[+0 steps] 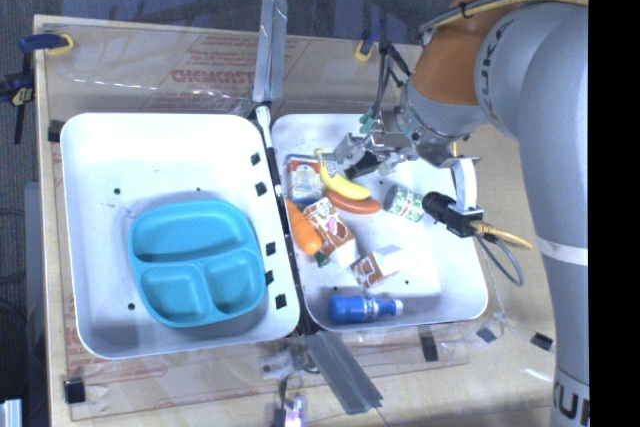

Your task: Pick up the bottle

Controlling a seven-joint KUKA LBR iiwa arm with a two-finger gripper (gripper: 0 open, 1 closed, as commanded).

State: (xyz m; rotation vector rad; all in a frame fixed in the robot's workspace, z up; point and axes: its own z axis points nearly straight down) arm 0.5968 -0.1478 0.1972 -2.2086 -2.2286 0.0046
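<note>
Hovering end effector [362,151] above right bin [455,290].

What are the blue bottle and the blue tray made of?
The bottle looks like plastic: solid blue, smooth, with a white cap end and a soft shine. The tray also looks like plastic: one moulded light-blue piece with rounded sections and a matte surface. Neither can be told for certain from a picture.

The bottle [364,308] is blue with a white cap. It lies flat on its side in the right bin [455,300]. It sits down at about 6 o'clock in that bin, close to the front wall. Its cap points to 3 o'clock and its blue bottom points to 9 o'clock. Nothing is touching it from above.
</note>
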